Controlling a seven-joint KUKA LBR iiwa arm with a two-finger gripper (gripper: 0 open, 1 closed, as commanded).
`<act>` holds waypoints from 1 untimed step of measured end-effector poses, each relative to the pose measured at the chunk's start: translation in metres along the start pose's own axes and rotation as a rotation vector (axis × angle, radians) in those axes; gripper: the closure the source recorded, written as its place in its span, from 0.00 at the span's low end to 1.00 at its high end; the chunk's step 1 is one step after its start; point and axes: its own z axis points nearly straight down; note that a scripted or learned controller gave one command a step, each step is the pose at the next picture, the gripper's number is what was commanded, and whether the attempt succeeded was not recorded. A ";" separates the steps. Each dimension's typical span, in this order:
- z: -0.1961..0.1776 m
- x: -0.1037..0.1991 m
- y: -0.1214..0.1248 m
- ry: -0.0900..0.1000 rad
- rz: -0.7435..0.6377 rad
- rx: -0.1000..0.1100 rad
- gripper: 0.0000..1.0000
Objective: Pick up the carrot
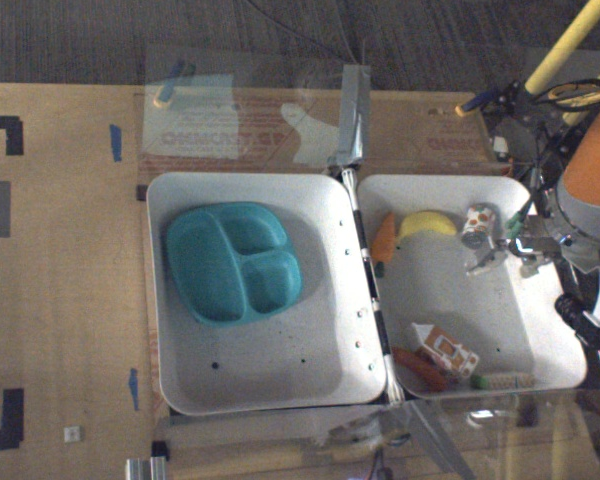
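Gripper [488, 256] hovers over the right bin [540, 363], grip state unclear; carrot [383, 238] lies against its left wall, apart; no legible writing.

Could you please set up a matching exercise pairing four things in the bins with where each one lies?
Things:
1. plate
2. carrot
3. banana
4. carton

Places:
A. right bin, far side, just right of the carrot
B. left bin, toward its far left
C. right bin, near side
D. right bin, against the wall shared with the left bin

Pairs: 1-B, 2-D, 3-A, 4-C
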 end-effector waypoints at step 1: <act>0.068 0.071 0.032 0.000 -0.375 0.000 0.00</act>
